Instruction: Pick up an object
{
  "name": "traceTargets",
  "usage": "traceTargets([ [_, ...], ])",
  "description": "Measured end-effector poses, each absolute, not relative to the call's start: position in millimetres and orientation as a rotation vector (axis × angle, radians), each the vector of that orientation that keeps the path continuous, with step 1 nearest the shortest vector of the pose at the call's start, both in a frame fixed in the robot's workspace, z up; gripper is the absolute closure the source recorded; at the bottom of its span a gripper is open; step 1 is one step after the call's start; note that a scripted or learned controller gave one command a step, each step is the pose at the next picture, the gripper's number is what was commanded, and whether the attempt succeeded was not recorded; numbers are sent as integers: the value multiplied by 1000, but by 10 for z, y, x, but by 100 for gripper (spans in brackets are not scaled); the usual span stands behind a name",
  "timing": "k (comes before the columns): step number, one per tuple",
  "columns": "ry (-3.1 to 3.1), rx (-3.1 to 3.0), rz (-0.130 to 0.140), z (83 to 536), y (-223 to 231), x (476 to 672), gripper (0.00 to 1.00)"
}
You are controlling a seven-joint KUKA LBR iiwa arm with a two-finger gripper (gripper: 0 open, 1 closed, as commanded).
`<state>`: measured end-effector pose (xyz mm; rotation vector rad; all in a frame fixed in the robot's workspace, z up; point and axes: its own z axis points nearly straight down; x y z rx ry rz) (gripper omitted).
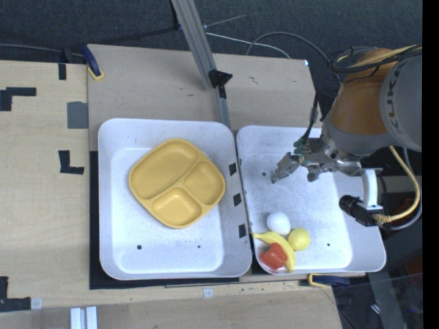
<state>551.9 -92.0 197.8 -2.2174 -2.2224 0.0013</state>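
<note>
Grey arm (405, 108), orange band (360, 108)

The two shallow white bins (110, 204) look like smooth plastic with a faint dark speckle, and the yellow three-compartment tray (177, 182) has a soft matt plastic finish. The small white ball (278, 222) looks smooth and slightly glossy beside the yellow and red plastic-looking toys (282, 247). The pale bench top (41, 204) looks like matt board.
</note>
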Motion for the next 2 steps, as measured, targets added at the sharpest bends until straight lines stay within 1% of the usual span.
traceTargets([
  [1,-2222,-2217,1,1978,-921,5519,0],
  [2,-2220,-2216,8,1541,-911,5486,0],
])
